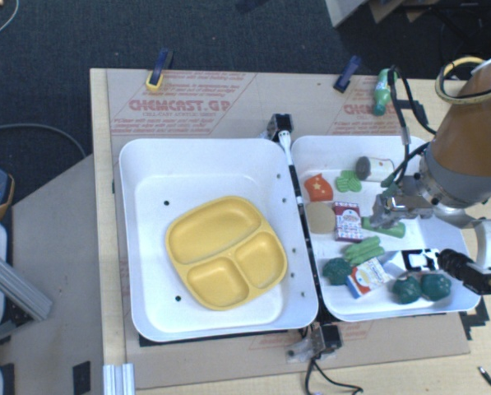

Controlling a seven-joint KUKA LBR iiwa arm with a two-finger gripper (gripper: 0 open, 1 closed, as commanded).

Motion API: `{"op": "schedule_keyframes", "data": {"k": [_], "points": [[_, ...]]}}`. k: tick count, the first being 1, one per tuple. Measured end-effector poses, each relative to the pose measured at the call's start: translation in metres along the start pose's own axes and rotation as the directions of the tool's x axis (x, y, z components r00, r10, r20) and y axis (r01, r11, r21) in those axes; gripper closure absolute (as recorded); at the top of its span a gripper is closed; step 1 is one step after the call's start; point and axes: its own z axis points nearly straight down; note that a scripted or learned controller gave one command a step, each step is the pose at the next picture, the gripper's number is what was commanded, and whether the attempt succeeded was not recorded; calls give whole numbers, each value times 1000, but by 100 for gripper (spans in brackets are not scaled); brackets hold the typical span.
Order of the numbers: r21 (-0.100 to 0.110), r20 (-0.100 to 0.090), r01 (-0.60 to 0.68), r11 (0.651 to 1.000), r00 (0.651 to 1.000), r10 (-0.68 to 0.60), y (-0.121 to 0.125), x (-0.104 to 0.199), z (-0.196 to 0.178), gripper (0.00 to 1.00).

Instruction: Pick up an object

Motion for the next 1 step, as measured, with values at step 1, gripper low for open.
{"op": "schedule_keyframes", "data": {"k": [1], "points": [[4,-2,1,1000,1000,-1,-3,6,4,100]]}}
